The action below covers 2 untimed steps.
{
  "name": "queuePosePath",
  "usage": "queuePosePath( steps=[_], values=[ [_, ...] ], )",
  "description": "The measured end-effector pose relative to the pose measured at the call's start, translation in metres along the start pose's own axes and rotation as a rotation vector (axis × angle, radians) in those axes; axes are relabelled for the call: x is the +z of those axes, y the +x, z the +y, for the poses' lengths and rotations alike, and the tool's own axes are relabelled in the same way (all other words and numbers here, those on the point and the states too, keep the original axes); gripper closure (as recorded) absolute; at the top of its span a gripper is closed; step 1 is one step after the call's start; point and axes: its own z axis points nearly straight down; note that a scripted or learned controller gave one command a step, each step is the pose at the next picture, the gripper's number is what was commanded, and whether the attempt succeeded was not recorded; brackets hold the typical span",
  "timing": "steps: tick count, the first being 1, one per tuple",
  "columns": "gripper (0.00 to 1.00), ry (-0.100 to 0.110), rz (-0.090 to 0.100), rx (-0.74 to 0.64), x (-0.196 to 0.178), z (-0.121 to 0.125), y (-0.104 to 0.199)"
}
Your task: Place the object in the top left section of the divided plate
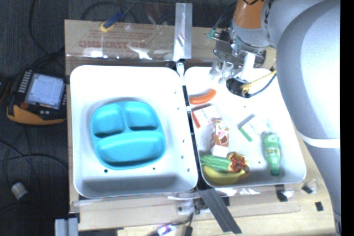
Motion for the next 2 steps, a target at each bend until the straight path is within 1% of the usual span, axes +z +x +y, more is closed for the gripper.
queuePosePath(
  steps=[2],
  values=[
    [1.0, 0.012, -0.013, -0.002, -0.012, -0.0017, -0.0018]
  ],
)
